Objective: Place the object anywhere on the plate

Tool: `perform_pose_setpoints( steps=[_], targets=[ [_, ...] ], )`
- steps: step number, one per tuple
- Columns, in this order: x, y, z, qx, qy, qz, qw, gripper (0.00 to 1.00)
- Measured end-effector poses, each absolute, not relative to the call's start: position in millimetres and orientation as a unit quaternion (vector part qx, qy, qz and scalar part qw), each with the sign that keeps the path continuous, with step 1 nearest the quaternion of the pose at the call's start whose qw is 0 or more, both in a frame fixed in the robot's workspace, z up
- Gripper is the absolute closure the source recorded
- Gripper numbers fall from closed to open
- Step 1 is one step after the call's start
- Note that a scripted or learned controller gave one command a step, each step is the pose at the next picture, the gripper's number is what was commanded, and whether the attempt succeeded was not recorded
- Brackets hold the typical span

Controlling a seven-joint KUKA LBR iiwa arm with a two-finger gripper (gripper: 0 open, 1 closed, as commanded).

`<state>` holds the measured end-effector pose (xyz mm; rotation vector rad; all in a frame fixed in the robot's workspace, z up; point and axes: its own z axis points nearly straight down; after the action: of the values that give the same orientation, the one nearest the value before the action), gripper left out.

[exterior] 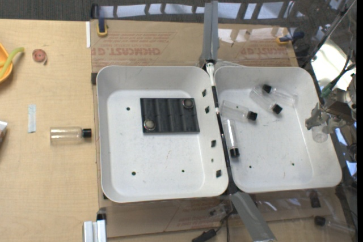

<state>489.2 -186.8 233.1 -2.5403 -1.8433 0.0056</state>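
Note:
A black ribbed plate (170,115) lies in the left white bin (113,167), with a small round cap (188,103) at its upper right corner and another (149,124) at its lower left. Several clear vials with black caps lie in the right bin (283,173): one (238,111) near the divider, one (231,140) below it, and two (276,91) (268,103) further back. The gripper (319,121) hangs over the right bin's right rim. A pale clear shape (321,134) sits just under it; whether that is a vial in its grasp is unclear.
On the wooden bench left of the bins lie a clear vial (70,134), a small pale strip (32,119), a red disc (38,55) and an orange object (3,64) at the edge. A metal rail (210,31) runs behind the bins' shared edge.

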Motion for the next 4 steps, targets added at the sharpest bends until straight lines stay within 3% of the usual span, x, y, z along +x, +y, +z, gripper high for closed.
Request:
perform_pose_setpoints(
  steps=[1, 2, 3, 4],
  targets=[
    [549.3, -212, 320, -0.79, -0.613, 0.0014, 0.0, 1.0],
    [596.2, -197, 422, -0.768, -0.64, 0.0014, 0.0, 1.0],
    [494.8, -191, 262, -0.761, -0.649, 0.0016, 0.001, 1.0],
    [552.6, -208, 370, -0.736, -0.677, 0.0013, 0.0, 1.0]
  ],
)
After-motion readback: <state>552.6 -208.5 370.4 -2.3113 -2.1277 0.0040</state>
